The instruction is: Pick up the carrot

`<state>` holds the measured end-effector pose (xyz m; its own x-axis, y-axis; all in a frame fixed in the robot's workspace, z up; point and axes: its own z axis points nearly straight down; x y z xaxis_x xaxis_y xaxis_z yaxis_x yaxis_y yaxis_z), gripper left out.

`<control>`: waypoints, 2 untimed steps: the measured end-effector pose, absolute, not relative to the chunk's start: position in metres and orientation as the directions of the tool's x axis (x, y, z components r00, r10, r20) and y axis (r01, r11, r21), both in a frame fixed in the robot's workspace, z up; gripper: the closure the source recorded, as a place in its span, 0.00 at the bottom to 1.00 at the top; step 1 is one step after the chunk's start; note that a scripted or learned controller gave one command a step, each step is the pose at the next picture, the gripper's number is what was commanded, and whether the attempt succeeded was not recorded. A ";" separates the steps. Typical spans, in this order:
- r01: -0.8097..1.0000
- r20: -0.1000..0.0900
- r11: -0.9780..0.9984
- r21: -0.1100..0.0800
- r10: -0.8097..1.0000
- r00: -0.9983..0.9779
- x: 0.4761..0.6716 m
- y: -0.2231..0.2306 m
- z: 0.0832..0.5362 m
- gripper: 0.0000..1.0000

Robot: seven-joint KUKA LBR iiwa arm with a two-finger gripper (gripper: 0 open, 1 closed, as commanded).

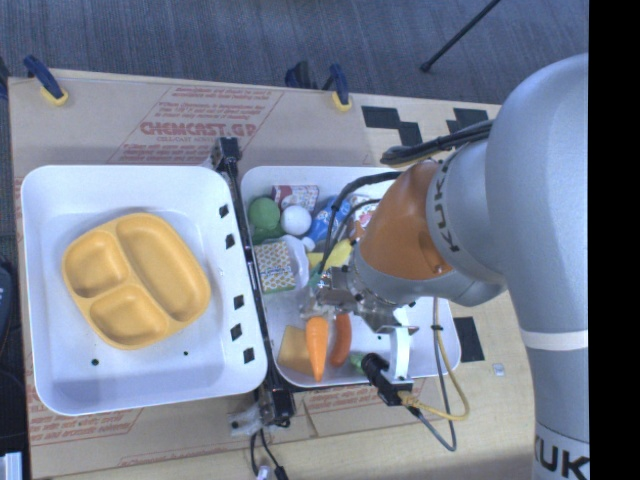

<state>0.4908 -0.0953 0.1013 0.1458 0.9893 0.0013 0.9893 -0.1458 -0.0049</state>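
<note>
The carrot (316,348) is orange and tapered. It lies near the front edge of the right bin (436,356), with its tip toward the front. A darker reddish-orange sausage-shaped piece (341,339) lies right beside it on the right. My gripper (329,306) hangs directly over the carrot's thick upper end, under the orange wrist band. The wrist body hides where the gripper meets the carrot, so I cannot tell whether it touches.
The right bin also holds a green ball (264,216), a white ball (296,219), a blue item (320,224), a patterned packet (275,266) and a tan wedge (293,351) left of the carrot. A yellow divided plate (135,278) sits in the left bin (40,193).
</note>
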 end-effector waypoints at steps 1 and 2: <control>0.619 -0.002 -0.786 -0.005 0.619 0.786 0.476 -0.036 0.191 1.00; 0.619 -0.002 -0.786 -0.006 0.619 0.786 0.476 -0.036 0.191 0.00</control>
<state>0.4760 -0.0357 0.1911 0.7857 0.6185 -0.0017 0.6185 -0.7857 -0.0057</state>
